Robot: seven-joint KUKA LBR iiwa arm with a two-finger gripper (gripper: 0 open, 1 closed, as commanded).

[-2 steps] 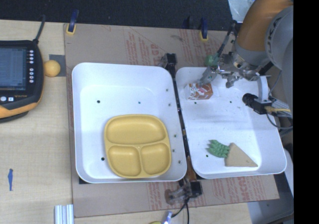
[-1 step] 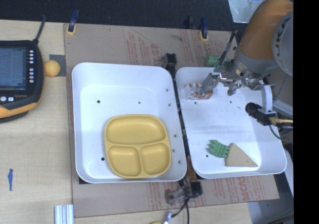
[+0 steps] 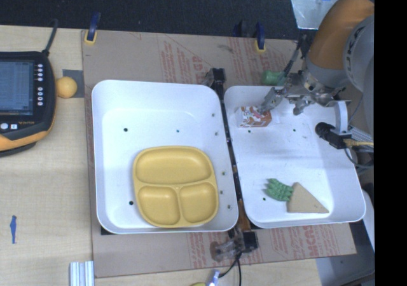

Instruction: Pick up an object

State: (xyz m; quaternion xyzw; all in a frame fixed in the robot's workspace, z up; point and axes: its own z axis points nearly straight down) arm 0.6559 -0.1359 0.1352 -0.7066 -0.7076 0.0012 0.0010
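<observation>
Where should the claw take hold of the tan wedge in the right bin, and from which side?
Probably from straight above, across the narrow tip of the tan wedge, the end pointing up-left. It lies flat in the right bin, so only its edges offer purchase. Its wide base sits close to the bin's near wall, and the green toy touches its left edge, so the tip's flanks look freest.

Bench [image 3: 38, 202] beneath me: light wood, brown cardboard sheet [image 3: 159, 56] laid over it.
On the cardboard: two white bins [image 3: 159, 107] side by side. Left, off it: teach pendant [image 3: 22, 100], yellow ball [image 3: 66, 86].
</observation>
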